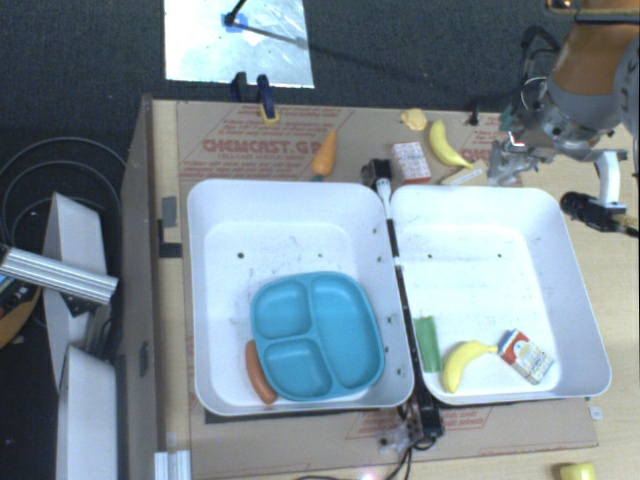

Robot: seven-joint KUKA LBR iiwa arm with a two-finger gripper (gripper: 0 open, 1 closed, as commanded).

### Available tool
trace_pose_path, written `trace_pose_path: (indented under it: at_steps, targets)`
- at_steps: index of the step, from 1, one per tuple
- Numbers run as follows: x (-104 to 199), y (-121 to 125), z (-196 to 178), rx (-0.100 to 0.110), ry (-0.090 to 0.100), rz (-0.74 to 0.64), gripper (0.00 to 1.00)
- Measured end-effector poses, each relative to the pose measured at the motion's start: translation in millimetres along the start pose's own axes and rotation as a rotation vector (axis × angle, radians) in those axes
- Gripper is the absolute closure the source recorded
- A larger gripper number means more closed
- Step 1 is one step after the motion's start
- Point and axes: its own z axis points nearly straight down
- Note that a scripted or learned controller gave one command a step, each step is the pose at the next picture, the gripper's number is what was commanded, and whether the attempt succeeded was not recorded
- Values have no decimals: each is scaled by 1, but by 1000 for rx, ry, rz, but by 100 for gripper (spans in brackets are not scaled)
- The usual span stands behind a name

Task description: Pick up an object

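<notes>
Two white bins sit side by side on the bench; the left bin (pixel 220 268) holds a blue tray (pixel 318 335) with three compartments, lying toward its near edge, and an orange sausage (pixel 259 372) lies just beside the tray's near left corner, against the bin wall. Within the right bin (pixel 520 268) three things lie along the near edge: a green stick (pixel 428 344) close to the wall next to the left bin, a banana (pixel 464 362) just right of it, and a small red and white packet (pixel 526 356) near the right corner, close to the banana's tip but apart from it.

Beyond the bins, on the cardboard, lie a carrot (pixel 324 154), a small pink box (pixel 411 161), a second banana (pixel 443 145) and a yellow lump (pixel 413 119) just left of its top.

At the upper right the arm comes in; the gripper (pixel 507 164) hangs above the far right corner of the right bin, past its rim, near the second banana but not touching it; I cannot tell whether its fingers are open or closed, as they are small and blurred, and nothing can be seen between them.
</notes>
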Motion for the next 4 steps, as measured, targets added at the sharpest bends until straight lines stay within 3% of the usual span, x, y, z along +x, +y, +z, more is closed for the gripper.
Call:
trace_pose_path:
  at_steps: [1,2,3,4]
  targets:
    - [38,3,5,0,1,-2,100]
    - [102,3,7,1,3,-4,100]
    - [33,2,13,-1,-3,10,100]
    - [33,0,-10,-3,0,5,100]
